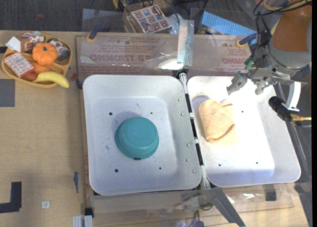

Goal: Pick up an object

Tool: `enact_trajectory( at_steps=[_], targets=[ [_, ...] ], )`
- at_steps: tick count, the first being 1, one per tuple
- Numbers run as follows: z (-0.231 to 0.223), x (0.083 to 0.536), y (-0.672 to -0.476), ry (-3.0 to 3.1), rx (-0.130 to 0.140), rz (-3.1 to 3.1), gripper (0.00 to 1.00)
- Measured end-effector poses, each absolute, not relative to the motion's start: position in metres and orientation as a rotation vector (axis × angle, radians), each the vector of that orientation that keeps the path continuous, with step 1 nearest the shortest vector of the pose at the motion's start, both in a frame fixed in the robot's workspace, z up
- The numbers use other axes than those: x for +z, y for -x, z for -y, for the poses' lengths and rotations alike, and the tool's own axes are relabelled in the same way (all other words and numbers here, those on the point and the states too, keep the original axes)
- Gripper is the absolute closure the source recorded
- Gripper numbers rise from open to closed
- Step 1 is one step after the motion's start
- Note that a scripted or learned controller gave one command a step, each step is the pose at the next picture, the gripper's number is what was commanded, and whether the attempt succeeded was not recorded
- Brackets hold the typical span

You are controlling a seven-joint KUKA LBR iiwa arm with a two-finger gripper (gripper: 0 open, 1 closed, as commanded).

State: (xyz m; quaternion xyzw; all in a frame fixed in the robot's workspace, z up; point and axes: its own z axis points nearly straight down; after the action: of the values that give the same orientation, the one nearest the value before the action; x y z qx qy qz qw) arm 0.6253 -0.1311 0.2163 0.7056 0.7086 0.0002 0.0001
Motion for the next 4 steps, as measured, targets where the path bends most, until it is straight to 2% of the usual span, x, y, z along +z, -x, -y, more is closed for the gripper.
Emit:
enact_trajectory(
  at_steps=[1,2,3,4],
  targets=[
    [0.131,0.216,-0.625,-2.216,0.001,-2.226,0.00],
    [0.118,0.110,-0.597,-2.174,0.001,-2.267,0.00],
    [0.100,0.091,-0.617,-1.973,0.010,-2.431,0.00],
    [0.101,0.102,-0.618,-1.974,0.017,-2.425,1.00]
  ],
)
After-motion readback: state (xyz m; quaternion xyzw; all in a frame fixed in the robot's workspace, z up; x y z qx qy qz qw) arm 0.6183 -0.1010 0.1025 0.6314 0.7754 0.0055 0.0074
